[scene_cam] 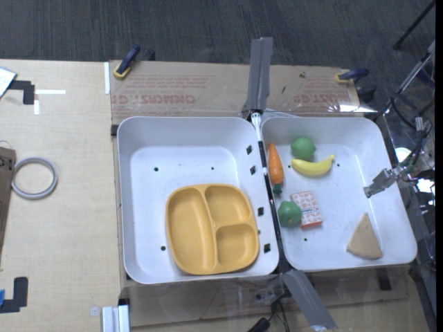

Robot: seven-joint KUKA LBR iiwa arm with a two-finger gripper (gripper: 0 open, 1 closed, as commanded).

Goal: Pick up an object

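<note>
The right bin [387,151] holds several small objects. An orange carrot [275,163] lies along its left wall. A green round fruit [302,147] sits just above a yellow banana [313,165]. Lower down, a red and white little box [306,208] touches a second green fruit [289,214]. A tan wedge [364,238] rests in the bin's lower right corner.
A yellow divided plate [211,227] lies in the left bin [138,151]. A small grey metal piece [379,183] juts over the right bin's right rim, with cables behind it. A tape roll [32,178] lies on the bench at far left. Blue clamps [127,61] sit at the back.
</note>
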